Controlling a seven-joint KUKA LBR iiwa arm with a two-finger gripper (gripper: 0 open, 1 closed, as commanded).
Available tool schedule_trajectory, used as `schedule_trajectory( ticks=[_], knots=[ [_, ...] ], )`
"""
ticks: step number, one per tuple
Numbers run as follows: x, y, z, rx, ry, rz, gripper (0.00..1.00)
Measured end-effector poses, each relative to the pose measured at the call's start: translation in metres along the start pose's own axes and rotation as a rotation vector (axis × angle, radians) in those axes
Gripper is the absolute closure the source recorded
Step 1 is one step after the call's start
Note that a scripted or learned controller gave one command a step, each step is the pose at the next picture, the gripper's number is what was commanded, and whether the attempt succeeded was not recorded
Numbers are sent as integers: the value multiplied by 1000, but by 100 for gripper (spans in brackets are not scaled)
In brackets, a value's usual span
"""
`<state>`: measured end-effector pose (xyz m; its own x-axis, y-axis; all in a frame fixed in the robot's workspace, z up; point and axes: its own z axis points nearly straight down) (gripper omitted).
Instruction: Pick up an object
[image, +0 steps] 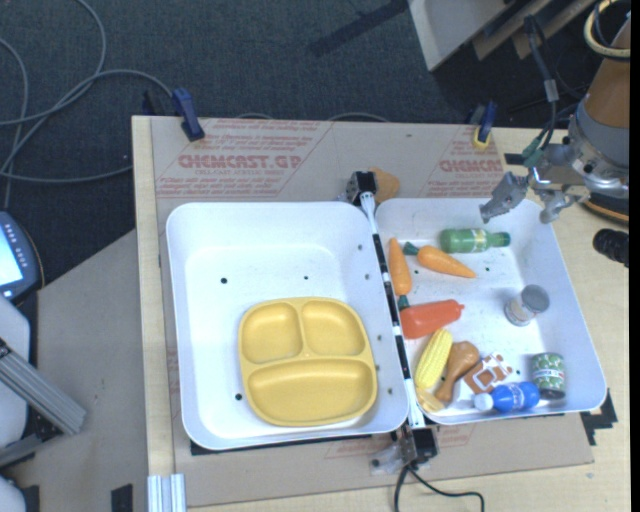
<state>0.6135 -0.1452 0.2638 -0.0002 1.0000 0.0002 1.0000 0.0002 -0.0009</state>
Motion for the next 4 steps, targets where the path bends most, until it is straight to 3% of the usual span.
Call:
schedule_trajectory(
  ticks=[1, 2, 3, 4],
  knots=[
    [40, 43, 99, 7, 3, -5, 0],
    [39, 36, 179, 19, 5, 4, 0],
    [38, 37, 164, 12, 4, 4, 100],
    [39, 37, 165, 14, 4, 4, 0]
  ],
)
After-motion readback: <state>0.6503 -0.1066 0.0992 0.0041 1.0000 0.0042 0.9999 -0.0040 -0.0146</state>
